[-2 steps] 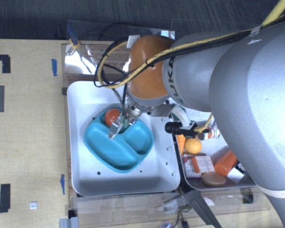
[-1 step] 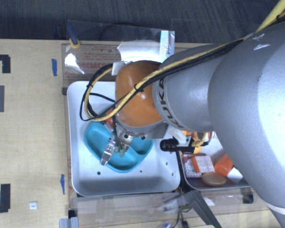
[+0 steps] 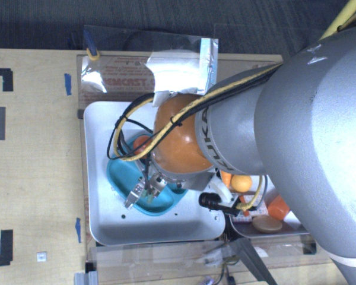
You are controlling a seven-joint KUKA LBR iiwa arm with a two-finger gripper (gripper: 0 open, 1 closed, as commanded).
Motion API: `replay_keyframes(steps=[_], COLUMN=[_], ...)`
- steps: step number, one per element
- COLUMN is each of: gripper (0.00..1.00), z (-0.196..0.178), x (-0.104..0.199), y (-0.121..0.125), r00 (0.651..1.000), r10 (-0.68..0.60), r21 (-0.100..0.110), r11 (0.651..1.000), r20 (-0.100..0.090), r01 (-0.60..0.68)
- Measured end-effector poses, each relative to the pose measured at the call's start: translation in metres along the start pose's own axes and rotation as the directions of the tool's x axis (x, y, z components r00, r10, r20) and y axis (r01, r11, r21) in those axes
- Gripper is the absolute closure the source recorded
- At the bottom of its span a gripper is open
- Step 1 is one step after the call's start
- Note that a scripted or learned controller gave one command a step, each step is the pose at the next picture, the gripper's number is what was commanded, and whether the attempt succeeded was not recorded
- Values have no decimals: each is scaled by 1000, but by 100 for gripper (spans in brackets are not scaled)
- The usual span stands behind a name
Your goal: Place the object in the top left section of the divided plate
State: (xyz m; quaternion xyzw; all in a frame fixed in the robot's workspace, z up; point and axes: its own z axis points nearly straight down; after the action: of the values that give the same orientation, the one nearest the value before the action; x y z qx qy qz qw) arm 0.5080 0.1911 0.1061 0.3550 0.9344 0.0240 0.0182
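Hovering gripper (image 3: 139,192) over blue divided plate (image 3: 124,180) in left bin (image 3: 95,159); claw state: cannot tell. Object hidden, so handling unjudgeable.

The robot arm (image 3: 296,135) is a thick, smooth cylinder of light grey metal with a soft shine. Toward the blue divided plate (image 3: 121,180), it ends in a rounded glossy orange band (image 3: 175,141). Beside this band the grey shell carries dark printed letters. Yellow and black cables (image 3: 166,126) run along the arm and make loops near the plate. Below the band sits a small silver metal gripper (image 3: 139,192).
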Motion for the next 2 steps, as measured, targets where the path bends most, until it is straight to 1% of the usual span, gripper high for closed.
replay_keyframes(steps=[1,2], gripper=[0,100], z=[14,3], x=[34,40], y=[4,6], r00=[991,990], r10=[-133,-136], r21=[37,38], r11=[990,990], r20=[-11,-23], r01=[133,137])
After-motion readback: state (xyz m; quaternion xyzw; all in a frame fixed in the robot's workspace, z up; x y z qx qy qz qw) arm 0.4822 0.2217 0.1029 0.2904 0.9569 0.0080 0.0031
